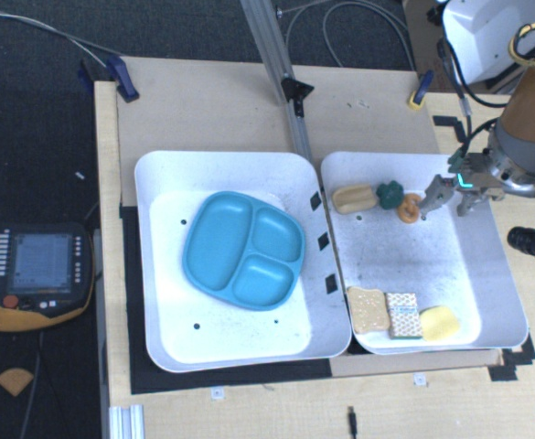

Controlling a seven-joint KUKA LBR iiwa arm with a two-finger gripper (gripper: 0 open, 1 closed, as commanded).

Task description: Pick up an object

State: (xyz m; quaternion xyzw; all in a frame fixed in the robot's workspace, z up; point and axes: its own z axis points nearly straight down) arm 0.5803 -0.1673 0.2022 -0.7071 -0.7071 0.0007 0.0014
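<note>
From where I stand, no word, number or brand can be made out anywhere. The handheld control pendant (37,273) at the left edge of the frame has a lit screen, but whatever it displays is too small and blurred to read. The patterned packet (402,315) in the right bin (486,245), lower right, shows only an indistinct print.

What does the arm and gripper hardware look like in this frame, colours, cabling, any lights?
The arm has glossy white-grey shells, with a tan-orange band above the wrist. Dark cables run down beside it, and a yellowish cable loops near the top. The gripper is grey metal with two slim fingers and a small teal light on its body.
</note>
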